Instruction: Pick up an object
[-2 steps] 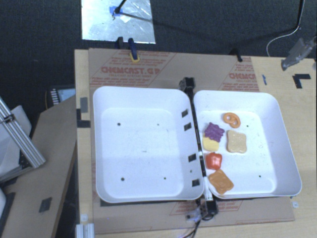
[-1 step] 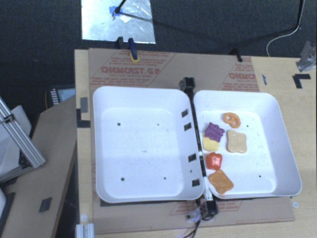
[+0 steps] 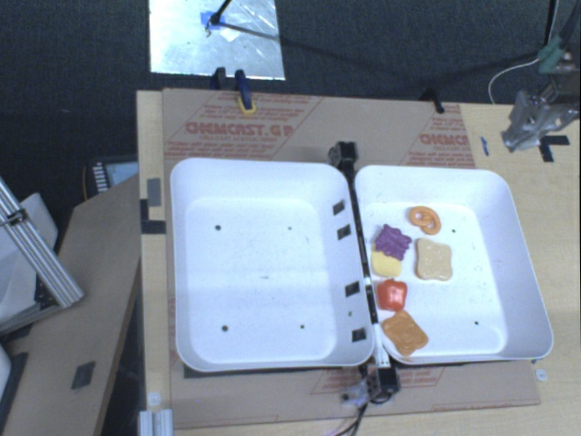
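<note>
The grey metal gripper (image 3: 537,121) is seen at the upper right, held above the far right corner of the bench and outside both bins; whether its fingers are spread or closed cannot be told, and nothing is seen held by it. From that parked height the bins are left unobstructed to the camera, which is probably why it is kept there.

Below and to the left of the gripper lies the shallow white plastic right-hand bin (image 3: 522,271), where all the candidate objects are gathered near the wall shared with the other bin. Nearest the gripper is a small orange pretzel-shaped toy (image 3: 424,218), with a tan toast-shaped slice (image 3: 434,261) just beneath it, slightly apart. Farther left, a purple grape-like cluster (image 3: 392,240) is seen touching a pale yellow block (image 3: 386,264). Farther still, a red pepper-like toy (image 3: 392,294) sits just beside an orange-brown flat piece (image 3: 404,332), which lies close to the near wall.

The pretzel and toast are judged the easiest picks, being free on most sides; the touching pairs and the dividing wall could hinder finger placement.

Beyond, farthest from the gripper, the shallow white left-hand bin (image 3: 191,243) is seen, and a sheet of shiny foil (image 3: 216,25) lies on the dark floor.
</note>
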### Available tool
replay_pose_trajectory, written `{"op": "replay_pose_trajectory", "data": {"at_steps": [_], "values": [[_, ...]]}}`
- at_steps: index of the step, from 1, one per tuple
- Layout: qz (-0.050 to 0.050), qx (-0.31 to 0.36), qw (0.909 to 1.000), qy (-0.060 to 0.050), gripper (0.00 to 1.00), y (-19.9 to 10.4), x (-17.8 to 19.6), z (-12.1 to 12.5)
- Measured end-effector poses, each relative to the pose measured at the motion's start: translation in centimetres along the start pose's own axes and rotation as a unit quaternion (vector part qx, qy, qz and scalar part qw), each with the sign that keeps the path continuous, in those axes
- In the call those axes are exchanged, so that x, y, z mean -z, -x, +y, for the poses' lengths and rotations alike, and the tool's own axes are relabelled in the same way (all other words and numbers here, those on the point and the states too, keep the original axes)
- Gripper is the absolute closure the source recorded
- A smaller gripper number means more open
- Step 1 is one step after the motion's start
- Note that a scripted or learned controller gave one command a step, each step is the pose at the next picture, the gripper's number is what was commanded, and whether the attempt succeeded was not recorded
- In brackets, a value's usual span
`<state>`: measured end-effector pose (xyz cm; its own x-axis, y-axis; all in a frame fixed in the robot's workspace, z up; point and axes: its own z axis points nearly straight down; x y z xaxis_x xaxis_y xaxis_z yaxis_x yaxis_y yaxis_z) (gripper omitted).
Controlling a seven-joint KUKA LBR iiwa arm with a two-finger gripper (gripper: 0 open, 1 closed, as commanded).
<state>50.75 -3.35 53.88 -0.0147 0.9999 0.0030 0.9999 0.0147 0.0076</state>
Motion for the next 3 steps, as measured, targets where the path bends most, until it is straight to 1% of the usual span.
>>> {"op": "replay_pose_trajectory", "data": {"at_steps": [1, 2, 3], "values": [[0.000, -0.001, 1.0000, -0.002, 1.00, -7.1, -0.3, -2.1], [-0.001, -0.001, 1.0000, -0.007, 1.00, -15.4, -8.9, -1.9], [0.001, -0.004, 1.0000, 0.002, 1.00, -17.5, 0.1, -1.8]]}}
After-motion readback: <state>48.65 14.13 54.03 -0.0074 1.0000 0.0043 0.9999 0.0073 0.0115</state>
